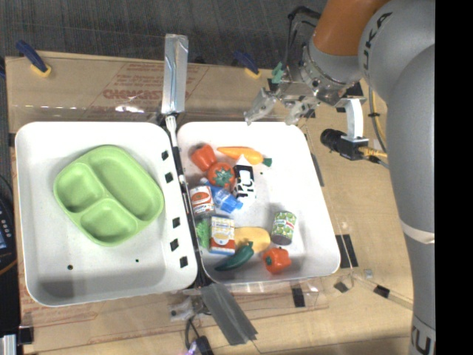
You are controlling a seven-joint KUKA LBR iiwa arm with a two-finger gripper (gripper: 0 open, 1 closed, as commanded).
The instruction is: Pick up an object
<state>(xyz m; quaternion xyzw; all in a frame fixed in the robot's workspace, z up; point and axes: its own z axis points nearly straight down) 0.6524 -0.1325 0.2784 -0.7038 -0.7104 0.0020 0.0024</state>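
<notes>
Pincer (277, 108) open above right bin's (319, 198) far rim, holding nothing

Brown bench (96, 80), dark ribbed floor (148, 6)

Two shallow white bins side by side on the table (89, 80): left bin (44, 272), right bin (314, 220). In the left bin, toward its far-left part, a green divided plate (109, 194) with three compartments. Clipped at the table's far edge, blue clamps (33, 56).
</notes>
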